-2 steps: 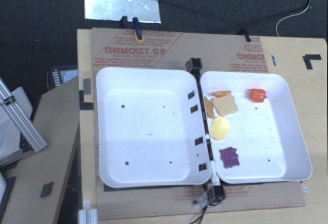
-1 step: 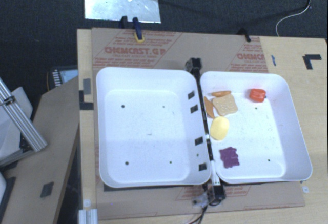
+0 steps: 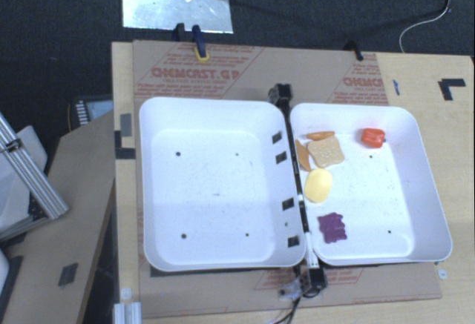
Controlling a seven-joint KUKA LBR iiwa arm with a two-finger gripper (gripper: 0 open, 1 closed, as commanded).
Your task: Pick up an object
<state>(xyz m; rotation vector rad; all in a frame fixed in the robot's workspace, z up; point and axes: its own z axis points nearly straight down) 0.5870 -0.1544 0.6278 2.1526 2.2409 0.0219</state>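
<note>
Where the two bins meet, the right bin [image 3: 390, 196] holds every object. A tan toast slice [image 3: 326, 152] lies at its 10 o'clock, touching orange pieces [image 3: 303, 157]. A round yellow lemon [image 3: 318, 185] sits just at the toast's 6 o'clock, purple grapes [image 3: 332, 227] lower, and a red pepper [image 3: 373, 138] at 1 o'clock. The left bin [image 3: 215, 189] lies at 9 o'clock on the bench [image 3: 89, 167].

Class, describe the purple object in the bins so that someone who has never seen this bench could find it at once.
Start at the right-hand white bin, the one that holds the small items. Follow its left wall toward the near edge, past the pale yellow piece. The purple object lies just beyond it, alone and nearest the front; it is the only dark purple, lumpy-edged item, while its neighbours are yellow, tan, orange and red.
</note>
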